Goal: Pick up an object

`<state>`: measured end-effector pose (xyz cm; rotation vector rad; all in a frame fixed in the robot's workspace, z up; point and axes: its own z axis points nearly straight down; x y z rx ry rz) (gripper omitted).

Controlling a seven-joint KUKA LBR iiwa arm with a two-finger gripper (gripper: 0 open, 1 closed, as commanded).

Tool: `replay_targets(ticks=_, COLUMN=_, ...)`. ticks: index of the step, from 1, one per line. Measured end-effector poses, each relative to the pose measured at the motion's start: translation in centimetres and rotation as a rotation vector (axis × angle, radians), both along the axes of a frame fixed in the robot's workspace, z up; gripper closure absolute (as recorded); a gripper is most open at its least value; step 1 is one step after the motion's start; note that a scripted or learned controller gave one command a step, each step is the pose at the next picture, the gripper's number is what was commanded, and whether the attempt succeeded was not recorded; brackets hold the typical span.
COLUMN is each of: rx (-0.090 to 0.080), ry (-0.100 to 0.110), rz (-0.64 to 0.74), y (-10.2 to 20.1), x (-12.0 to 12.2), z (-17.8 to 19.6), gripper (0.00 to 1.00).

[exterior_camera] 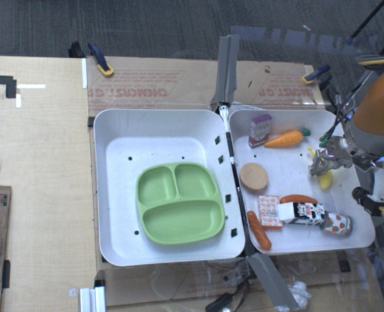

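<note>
White plastic forms the two shallow bins: the left bin (107, 174) at frame centre bears a green three-compartment plate (180, 202), and the right bin (289, 168) holds the loose objects you may pick. The grey arm with its orange band (379, 109) enters from the right edge, and its gripper (323, 161) sits low in the right bin's right-hand part, just above a small yellow piece (325, 181). You cannot tell from this view whether the fingers are spread or pressed together, and nothing is plainly seen between them.

Candidates, largest first: a black-and-white printed bottle (312, 214) lying on its side near the lower wall, an orange carrot (284, 139) at upper centre, an orange-red sausage (259, 230) at the lower left corner, a tan round disc (254, 176) by the divider, a purple box (260, 129) near the top wall, and a pink printed packet (269, 210) touching the bottle.

Risks: the yellow piece is small and lies near the right wall, so a closing grasp may miss it or strike the rim. The bottle and packet crowd one another. Open floor lies in the bin's middle, between disc and gripper.
</note>
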<state>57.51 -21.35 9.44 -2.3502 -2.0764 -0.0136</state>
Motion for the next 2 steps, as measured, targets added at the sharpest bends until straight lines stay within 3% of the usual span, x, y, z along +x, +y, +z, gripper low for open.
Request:
replay_targets(ticks=1, rx=-0.001, ry=-0.001, rz=0.004, y=0.1, x=0.1, z=0.9, gripper=1.00)
replay_targets(ticks=2, rx=-0.010, ry=0.004, rz=0.075, y=2.4, x=-3.2, z=2.0, gripper=1.00)
